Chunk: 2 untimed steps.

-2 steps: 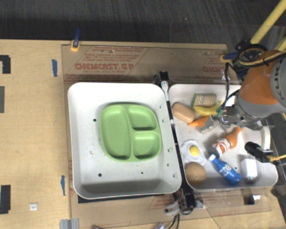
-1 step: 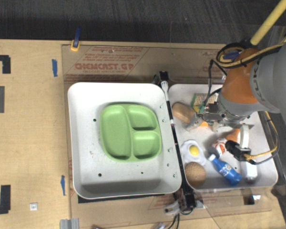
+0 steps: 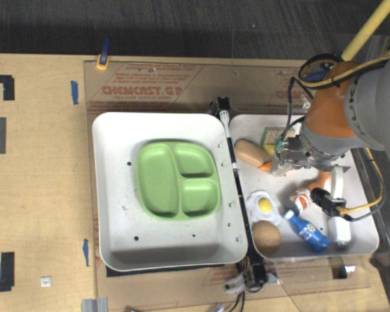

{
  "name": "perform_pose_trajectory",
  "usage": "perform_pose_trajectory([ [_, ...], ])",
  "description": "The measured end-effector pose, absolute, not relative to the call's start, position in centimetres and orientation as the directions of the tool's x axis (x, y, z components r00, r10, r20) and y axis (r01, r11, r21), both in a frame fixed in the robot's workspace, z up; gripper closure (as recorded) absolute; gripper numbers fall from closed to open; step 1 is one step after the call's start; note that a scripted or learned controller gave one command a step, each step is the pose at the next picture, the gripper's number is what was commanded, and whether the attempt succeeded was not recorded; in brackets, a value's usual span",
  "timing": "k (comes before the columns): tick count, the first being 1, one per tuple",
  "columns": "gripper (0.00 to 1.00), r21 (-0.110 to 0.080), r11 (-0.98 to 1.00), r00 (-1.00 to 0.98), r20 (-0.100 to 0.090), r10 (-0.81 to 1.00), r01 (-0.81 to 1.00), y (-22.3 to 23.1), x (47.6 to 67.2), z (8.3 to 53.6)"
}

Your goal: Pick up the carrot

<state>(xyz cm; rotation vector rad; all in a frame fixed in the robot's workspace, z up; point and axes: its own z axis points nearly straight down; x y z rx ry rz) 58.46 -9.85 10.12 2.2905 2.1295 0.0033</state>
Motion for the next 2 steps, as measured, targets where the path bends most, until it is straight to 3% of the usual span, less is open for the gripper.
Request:
perform_pose_trajectory([
  [1,0.0,0.01,-0.073,0.074,-0.008,0.997,0.997,-9.8,58.4,10.0],
  [2,0.0,0.005,-0.364,0.364,0.0,0.931,0.931,-13.5,62.8,8.8],
])
